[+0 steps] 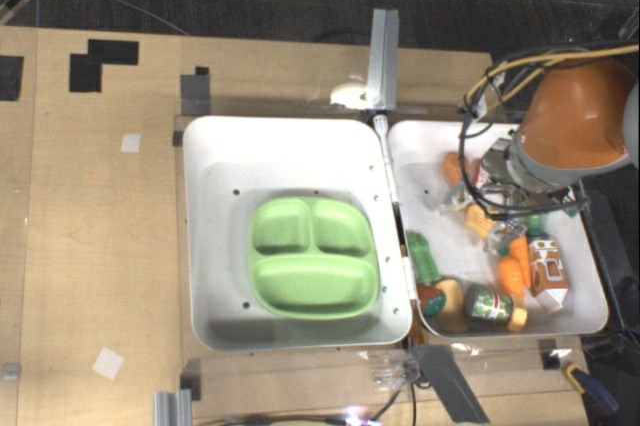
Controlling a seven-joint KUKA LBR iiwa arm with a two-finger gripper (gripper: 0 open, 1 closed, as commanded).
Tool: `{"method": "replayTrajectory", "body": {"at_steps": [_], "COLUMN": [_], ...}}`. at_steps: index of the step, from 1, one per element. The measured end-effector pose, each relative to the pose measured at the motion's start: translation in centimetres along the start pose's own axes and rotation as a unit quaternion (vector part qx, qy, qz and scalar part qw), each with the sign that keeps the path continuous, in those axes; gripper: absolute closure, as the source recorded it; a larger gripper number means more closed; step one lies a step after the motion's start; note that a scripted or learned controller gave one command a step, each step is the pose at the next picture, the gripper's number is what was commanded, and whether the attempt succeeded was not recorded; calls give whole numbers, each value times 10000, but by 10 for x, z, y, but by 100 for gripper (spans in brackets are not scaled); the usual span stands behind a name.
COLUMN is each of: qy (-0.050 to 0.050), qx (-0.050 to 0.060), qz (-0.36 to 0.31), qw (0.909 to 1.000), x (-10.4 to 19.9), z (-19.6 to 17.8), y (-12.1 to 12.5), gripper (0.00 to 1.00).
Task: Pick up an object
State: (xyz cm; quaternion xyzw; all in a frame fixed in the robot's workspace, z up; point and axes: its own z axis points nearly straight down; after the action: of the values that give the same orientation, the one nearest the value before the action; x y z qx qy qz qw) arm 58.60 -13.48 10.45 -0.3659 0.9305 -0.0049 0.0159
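The arm's orange band (578, 119) hangs over the right bin (420, 149). Below it my gripper (500, 211) reaches down among the objects in the bin's middle, mostly hidden by the wrist. Around it lie an orange piece (455, 168), a yellow-orange piece (478, 220) and an orange carrot-like item (516, 270). Along the bin's front lie a green item (422, 257), a red item (432, 298), a green-labelled can (490, 305) and a small orange-and-white carton (547, 274). I see nothing lifted.
The left bin (215, 164) holds a green divided plate (313, 256). A metal post (383, 59) stands behind the divider between the bins. Cables (500, 79) loop off the arm above the right bin's far edge.
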Motion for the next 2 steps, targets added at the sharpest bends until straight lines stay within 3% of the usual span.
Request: {"method": "replayTrajectory", "body": {"at_steps": [1,2], "qy": [47,47], "qx": [-51,-26], "qz": [-1092,-1297], "qw": [9940,9915], "x": [42,88], "z": [12,10], "y": [16,41], "gripper": [0,0]}}
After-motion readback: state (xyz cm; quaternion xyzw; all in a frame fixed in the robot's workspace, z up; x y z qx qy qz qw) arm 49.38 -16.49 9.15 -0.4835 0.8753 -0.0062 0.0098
